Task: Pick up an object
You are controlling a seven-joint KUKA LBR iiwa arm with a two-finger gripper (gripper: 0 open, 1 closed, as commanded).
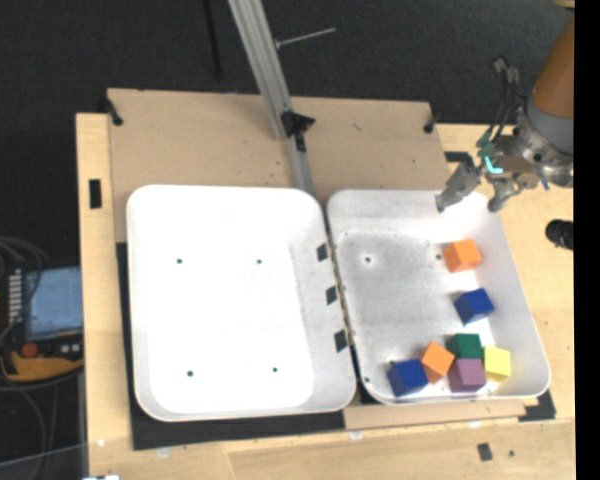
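My gripper (477, 194) hangs above the far right corner of the right bin (400, 278), its two grey fingers spread apart with nothing between them. An orange cube (462, 255) lies just below it on the bin floor. A blue cube (473, 305) sits nearer along the right wall. In the near right corner several cubes cluster together: a blue one (408, 377), an orange one (438, 360), a green one (467, 346), a purple one (467, 373) and a yellow one (497, 362).
The left bin (230, 298) lies beside the right one, sharing a hinged middle edge. A slanted metal pole (265, 63) rises behind the bins. Cables and a blue device (50, 303) sit off the bench's left side.
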